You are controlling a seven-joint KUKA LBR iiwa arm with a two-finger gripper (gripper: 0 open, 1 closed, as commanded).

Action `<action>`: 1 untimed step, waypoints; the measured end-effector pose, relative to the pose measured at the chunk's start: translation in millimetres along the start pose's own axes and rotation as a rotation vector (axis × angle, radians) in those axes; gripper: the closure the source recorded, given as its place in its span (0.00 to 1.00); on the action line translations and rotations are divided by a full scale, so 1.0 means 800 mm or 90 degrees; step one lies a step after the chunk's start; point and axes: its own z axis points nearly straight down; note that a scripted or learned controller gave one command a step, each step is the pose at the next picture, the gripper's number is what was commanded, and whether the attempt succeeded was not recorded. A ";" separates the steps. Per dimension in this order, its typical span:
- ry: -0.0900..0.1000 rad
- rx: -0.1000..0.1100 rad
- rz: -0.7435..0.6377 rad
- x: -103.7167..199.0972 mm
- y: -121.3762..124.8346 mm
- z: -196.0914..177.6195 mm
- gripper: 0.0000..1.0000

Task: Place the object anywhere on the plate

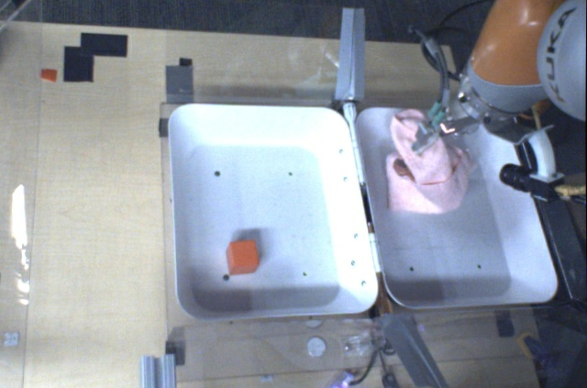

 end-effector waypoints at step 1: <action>-0.001 0.000 -0.004 0.000 0.004 -0.034 1.00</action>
